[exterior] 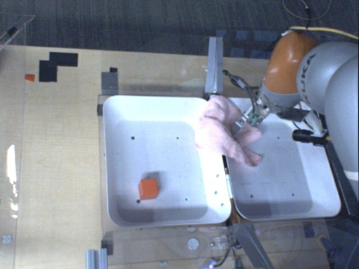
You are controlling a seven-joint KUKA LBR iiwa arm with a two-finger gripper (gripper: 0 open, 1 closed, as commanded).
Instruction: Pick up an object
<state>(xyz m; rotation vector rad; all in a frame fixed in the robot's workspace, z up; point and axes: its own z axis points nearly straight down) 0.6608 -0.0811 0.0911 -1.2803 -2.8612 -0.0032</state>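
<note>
Bench (56, 167), two bins. Cloth (224, 129) draped over divider; gripper (251, 118) pinching it; orange block (148, 189) left of cloth.

A crumpled pale pink cloth (224, 130) drapes over the seam between both bins, centre-right of the frame. A small orange cube (148, 189) sits lower left.

**Even overhead light, soft focus over two white bins**

Bright, diffuse light falls from above on the bench (50, 167), leaving only faint grey shadows along the lower inside walls of the left bin (162, 217) and the right bin (291, 209). A white glare streak marks the far left edge of the frame. The arm (331, 72) at upper right carries a soft sheen. Detail is mildly blurred throughout, grainy over the dark floor (140, 10) at the top.
</note>
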